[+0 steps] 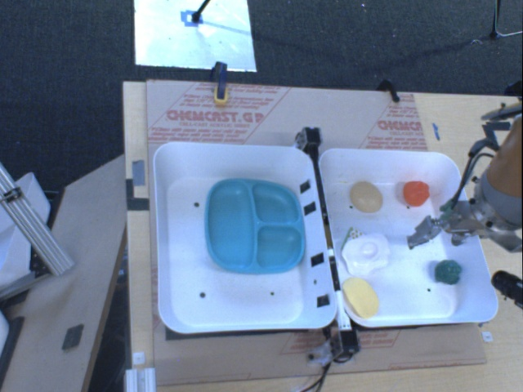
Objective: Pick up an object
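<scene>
One orange-red lump [416, 192] — small, rounded

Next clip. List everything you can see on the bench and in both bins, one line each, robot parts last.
shallow white plastic bins: two, side by side on the bench
blue divided plastic plate: one, left bin
tan oval egg-like object: one, right bin, far side
orange-red round object: one, right bin, far side
white fried-egg-shaped toy: one, right bin, left side
yellow oval object: one, right bin, near left corner
dark green lumpy object: one, right bin, near right
pincer: one, grey, above right bin's middle, nothing visibly held
</scene>
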You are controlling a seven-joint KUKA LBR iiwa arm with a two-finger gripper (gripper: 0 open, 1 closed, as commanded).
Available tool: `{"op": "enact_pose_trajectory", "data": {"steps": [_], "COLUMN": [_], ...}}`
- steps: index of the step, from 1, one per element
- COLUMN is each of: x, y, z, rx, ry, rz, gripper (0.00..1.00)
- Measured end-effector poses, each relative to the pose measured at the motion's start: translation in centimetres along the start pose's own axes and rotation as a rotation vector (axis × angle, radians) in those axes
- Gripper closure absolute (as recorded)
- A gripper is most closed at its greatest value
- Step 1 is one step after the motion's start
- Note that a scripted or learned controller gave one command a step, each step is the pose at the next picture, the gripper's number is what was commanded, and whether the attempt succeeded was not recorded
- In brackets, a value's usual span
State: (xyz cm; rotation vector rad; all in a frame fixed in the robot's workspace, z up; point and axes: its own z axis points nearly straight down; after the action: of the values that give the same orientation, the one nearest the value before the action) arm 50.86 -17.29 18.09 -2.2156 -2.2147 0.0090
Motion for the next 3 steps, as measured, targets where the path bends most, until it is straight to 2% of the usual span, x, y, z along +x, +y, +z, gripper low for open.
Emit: {"op": "enact_pose_trajectory", "data": {"steps": [1,2,3], "x": [0.0,-0.3,-0.3], "y": [0.3,0.6,0.7], "z": [-0.6,5.6,9.8], "rx": [-0.011,-0.008,-0.010], "ry": [-0.003,-0.001,-0.002], "rz": [-0.003,-0.001,0.000], "gripper": [0.00,0.00,0.00]}}
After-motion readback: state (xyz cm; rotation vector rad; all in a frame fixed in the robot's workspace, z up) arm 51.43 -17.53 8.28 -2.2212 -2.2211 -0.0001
